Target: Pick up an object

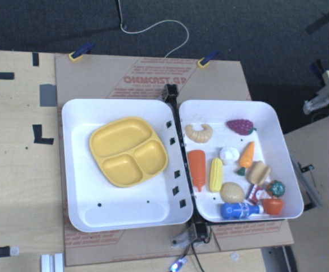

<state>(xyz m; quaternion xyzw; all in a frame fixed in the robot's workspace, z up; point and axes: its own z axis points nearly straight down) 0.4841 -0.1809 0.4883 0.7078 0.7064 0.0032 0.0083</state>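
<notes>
Clearly the toys are crowded in the right white plastic bin (277,123): long orange carrot toy (196,169) touching yellow corn cob toy (216,174), blue bottle (240,210) at lower right. A grasp there may catch two pieces or slip. About the gripper I cannot tell.

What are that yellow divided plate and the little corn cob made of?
The yellow plate looks like moulded plastic: one even colour, rounded compartment edges, a soft sheen. The corn cob is probably plastic toy food too, smooth and uniformly yellow, though too small to be sure.
</notes>
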